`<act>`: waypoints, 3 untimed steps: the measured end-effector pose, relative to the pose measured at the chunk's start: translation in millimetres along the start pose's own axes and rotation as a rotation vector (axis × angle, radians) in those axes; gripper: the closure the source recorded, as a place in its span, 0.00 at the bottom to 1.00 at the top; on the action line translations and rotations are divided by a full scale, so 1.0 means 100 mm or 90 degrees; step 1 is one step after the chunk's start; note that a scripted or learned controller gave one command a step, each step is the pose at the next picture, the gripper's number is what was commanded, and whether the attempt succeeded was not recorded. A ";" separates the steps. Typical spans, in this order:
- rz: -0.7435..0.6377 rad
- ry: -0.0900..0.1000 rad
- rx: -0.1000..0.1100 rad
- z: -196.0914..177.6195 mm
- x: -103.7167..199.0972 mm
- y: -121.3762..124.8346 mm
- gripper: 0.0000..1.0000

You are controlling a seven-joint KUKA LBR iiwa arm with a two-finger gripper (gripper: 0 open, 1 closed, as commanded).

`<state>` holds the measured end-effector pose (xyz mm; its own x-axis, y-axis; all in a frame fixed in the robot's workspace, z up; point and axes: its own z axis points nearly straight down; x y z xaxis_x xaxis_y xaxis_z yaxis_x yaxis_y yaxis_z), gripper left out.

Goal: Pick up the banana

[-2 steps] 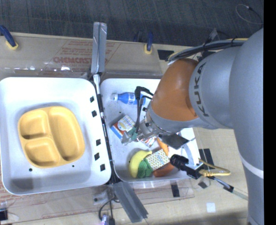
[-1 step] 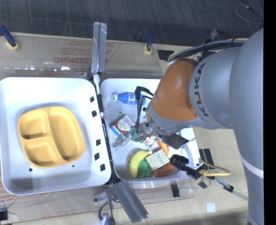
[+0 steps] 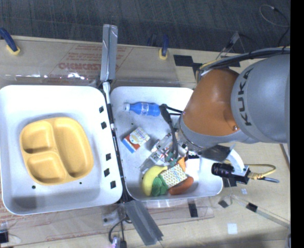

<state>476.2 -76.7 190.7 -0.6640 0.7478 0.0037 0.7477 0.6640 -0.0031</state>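
Observation:
The banana (image 3: 149, 177) shows as a yellow rounded shape at the front of the right bin (image 3: 141, 94), lying against a green item (image 3: 158, 187) and a patterned packet (image 3: 173, 175). My gripper (image 3: 164, 153) hangs just above and behind the banana, pointing down and to the left into the bin. The arm's orange band and grey body cover the bin's right half. Nothing is visibly held.
A blue water bottle (image 3: 143, 108) lies at the back of the right bin and a small carton (image 3: 136, 138) sits mid-left. A red-orange item (image 3: 183, 185) lies by the front wall. The left bin (image 3: 17, 99) holds a yellow divided tray (image 3: 56, 150).

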 end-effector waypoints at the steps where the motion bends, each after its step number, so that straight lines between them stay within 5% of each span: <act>1: -0.164 0.000 0.000 0.89 -0.27 -0.24 0.00; 2: -0.167 0.000 -0.001 0.79 -0.27 -0.23 1.00; 3: -0.002 -0.002 -0.002 -0.01 0.41 0.38 1.00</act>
<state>477.3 -21.0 191.8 -0.6661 0.7459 0.0005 0.7459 0.6661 0.0002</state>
